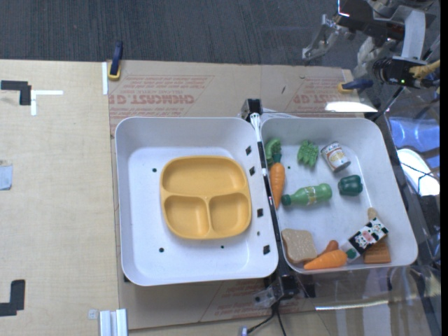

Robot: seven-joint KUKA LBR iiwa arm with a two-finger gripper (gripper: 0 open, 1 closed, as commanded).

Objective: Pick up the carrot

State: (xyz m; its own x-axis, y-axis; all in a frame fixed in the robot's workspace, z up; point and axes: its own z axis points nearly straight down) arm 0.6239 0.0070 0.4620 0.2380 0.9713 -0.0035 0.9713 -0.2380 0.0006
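Note:
Two carrots lie in the right bin [389, 161]. One carrot [277, 181] with a green top rests against the bin's left wall, its tip toward the front. The other carrot [326, 260] lies along the front wall, next to a slice of bread [298, 244]. My gripper [339, 47] hangs high beyond the far edge of the right bin, well away from both carrots. Its fingers are spread open with nothing between them.
The right bin also holds a green bottle [308, 196], a green pepper [350, 185], a small can [336, 156], a leafy green [306, 152], a cow-print carton [368, 236] and an orange block [379, 255]. A yellow divided plate [206, 196] sits in the left bin [133, 208].

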